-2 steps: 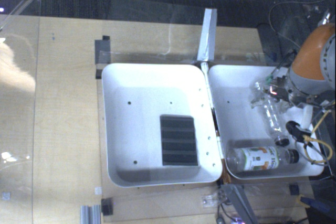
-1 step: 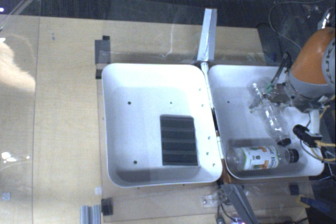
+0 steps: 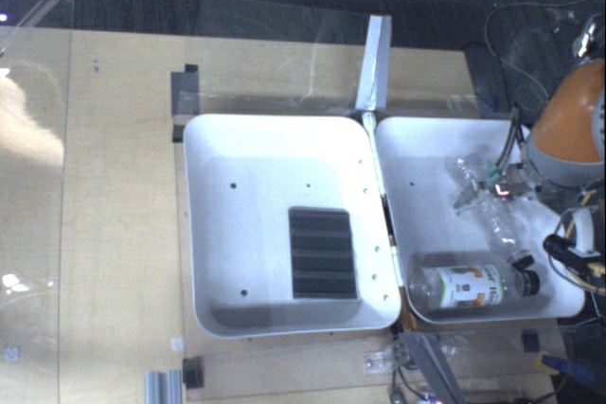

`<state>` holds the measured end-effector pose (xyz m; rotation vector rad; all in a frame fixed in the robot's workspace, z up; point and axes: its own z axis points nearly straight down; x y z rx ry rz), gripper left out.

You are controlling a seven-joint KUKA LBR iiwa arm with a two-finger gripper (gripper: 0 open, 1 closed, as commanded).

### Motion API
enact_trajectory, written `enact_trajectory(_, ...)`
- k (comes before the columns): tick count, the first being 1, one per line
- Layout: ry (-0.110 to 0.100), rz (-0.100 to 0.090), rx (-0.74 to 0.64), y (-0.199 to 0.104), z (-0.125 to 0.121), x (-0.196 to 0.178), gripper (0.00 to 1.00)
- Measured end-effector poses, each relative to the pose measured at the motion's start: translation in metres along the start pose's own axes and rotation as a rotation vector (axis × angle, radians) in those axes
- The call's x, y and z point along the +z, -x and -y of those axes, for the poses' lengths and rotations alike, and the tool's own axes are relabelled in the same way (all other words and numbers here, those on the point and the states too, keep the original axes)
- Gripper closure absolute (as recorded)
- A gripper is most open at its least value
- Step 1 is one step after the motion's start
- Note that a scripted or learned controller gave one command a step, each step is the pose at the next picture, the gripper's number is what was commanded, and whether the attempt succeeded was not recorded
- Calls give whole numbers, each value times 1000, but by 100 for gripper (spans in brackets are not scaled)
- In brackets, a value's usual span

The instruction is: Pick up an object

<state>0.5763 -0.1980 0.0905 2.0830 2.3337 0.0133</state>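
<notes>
The bench (image 3: 114, 232) is carrying two white bins side by side. The left bin (image 3: 237, 156) is holding a dark ribbed rectangular tray (image 3: 322, 253), lying flat with its long axis running front to back. The right bin (image 3: 417, 156) is holding the bottle (image 3: 473, 285), which is lying on its side against the near wall, long axis running left to right, its black cap pointing right and its base pointing toward the left bin. The bottle is showing a pale body with a white label bearing an orange mark. Just behind it, a crumpled clear plastic item (image 3: 492, 203) is sprawling across the bin floor. The arm (image 3: 573, 123), with its orange band, is reaching in from the right above that plastic. The gripper (image 3: 500, 187) is sitting at the plastic's upper part; whether it is open or closed cannot be told.
</notes>
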Motion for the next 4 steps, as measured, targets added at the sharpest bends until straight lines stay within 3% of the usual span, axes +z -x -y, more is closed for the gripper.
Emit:
enact_trajectory(1, -6, -2, -18, 12, -55, 4, 0)
enact_trajectory(2, -5, -2, -161, 9, -21, 3, 0)
enact_trajectory(3, -5, -3, -202, 11, -49, 4, 0)
enact_trajectory(4, -23, -5, -285, -6, -92, 2, 0)
